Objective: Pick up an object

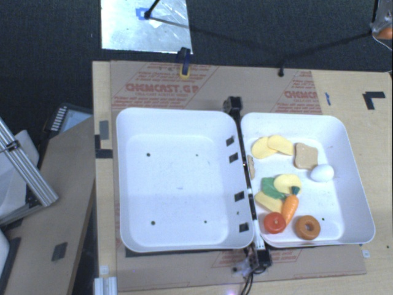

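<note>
Judging from the layout, no pick has begun: every object lies in the right bin [350, 158], including the carrot [290, 207], tomato [274, 222], doughnut [307, 227] and egg [321, 173]. The left bin [178, 177] holds nothing. Of the arm [384, 29], a small part shows at the upper right edge; the pincer's state cannot be told.

A brown board-topped bench [153, 85] carries two shallow white bins, left bin [178, 177] and right bin [353, 183], touching.
</note>
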You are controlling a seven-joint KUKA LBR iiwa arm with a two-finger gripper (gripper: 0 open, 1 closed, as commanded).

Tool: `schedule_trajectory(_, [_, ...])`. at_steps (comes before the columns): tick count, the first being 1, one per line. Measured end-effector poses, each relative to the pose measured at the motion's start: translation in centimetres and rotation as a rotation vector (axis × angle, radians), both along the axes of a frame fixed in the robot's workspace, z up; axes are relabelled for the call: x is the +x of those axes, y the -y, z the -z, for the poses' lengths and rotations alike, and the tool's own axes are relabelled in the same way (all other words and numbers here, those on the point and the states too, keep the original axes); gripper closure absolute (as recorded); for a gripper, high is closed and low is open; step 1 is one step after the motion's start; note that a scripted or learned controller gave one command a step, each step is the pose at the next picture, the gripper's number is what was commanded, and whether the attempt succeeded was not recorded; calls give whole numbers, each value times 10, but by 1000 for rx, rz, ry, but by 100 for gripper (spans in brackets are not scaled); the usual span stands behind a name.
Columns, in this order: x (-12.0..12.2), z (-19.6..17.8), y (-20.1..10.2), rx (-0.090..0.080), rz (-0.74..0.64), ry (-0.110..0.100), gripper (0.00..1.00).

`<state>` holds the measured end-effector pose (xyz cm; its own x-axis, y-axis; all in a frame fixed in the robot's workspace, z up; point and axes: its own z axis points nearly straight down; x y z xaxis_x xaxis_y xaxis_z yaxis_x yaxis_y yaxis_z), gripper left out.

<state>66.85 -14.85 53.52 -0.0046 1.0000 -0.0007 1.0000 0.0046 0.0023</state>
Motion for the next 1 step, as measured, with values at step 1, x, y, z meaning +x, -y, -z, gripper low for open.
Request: schedule_trajectory(1, [0, 0, -22, 0, 0, 0, 100])
